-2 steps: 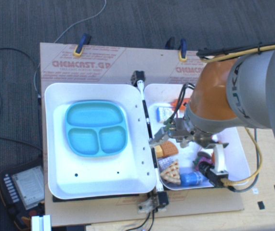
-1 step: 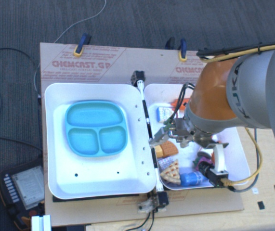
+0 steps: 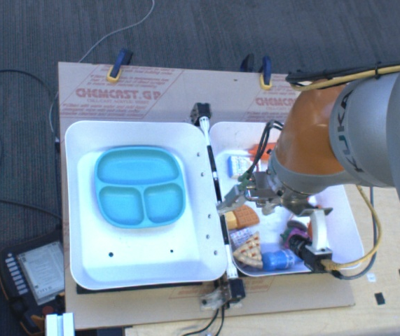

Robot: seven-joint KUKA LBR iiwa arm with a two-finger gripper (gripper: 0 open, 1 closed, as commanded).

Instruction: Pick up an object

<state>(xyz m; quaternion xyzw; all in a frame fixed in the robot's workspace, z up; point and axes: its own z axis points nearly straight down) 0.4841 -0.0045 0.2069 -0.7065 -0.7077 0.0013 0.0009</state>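
The gripper (image 3: 250, 196) hangs low in the right bin (image 3: 350, 238), just above an orange-tan block (image 3: 242, 218); how far its claw is spread cannot be told. Nearby lie a waffle-patterned piece (image 3: 249, 250) and a blue can (image 3: 278, 260). The left bin (image 3: 80, 257) holds a blue divided tray (image 3: 141, 186). The backboard (image 3: 87, 82) reads "CHEMCAST GP".

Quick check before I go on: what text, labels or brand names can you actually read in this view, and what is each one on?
"CHEMCAST GP": red print on the brown board under the bins, top left.
"CHEM...": same red print repeated on the board at top right, cut off by the arm.
Small packet in the right bin: has print, too small to read.
Grey device at lower left: label too blurred to read.
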